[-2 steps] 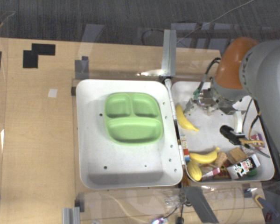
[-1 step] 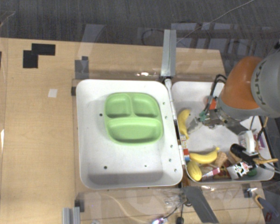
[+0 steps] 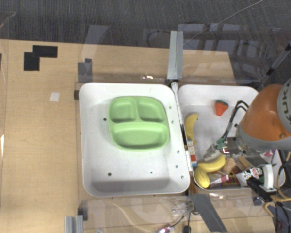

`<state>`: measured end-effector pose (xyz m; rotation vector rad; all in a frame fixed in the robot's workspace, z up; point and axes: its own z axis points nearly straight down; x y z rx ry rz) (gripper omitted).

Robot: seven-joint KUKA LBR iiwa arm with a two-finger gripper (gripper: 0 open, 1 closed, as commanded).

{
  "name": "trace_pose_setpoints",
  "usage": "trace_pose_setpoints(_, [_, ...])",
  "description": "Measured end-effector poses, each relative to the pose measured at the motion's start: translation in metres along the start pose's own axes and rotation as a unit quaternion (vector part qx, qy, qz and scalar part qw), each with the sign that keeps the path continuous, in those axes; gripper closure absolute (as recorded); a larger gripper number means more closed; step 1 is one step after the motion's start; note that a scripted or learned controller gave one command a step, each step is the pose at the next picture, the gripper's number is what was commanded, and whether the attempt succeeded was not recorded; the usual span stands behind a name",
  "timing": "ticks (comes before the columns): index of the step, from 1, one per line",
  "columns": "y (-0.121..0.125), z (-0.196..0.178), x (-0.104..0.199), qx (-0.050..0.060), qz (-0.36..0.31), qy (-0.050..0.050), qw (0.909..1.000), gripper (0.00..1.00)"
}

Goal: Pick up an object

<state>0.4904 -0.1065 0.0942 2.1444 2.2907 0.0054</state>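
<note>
Here the arm [image 3: 269, 118] reaches into the right bin [image 3: 203, 93], its hand [image 3: 217, 152] low among the clutter at the near end.

The hand sits just above a yellow banana [image 3: 211, 165]; whether it is spread or pressed together I cannot tell. A second, smaller banana [image 3: 190, 125] lies near the bin's left wall, and a red strawberry-like toy [image 3: 221, 108] lies toward the far side. The left bin [image 3: 94, 144] carries a green divided plate [image 3: 137, 122]. Both bins rest on the wooden surface [image 3: 34, 144].
</note>
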Motion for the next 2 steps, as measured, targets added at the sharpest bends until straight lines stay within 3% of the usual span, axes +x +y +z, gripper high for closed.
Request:
trace_pose_setpoints(1, [0.003,-0.011,0.002,-0.003,-0.001,0.001,1.0,1.0])
trace_pose_setpoints(2, [0.073,-0.091,0.046,0.0,0.042,0.0,0.9991,1.0])
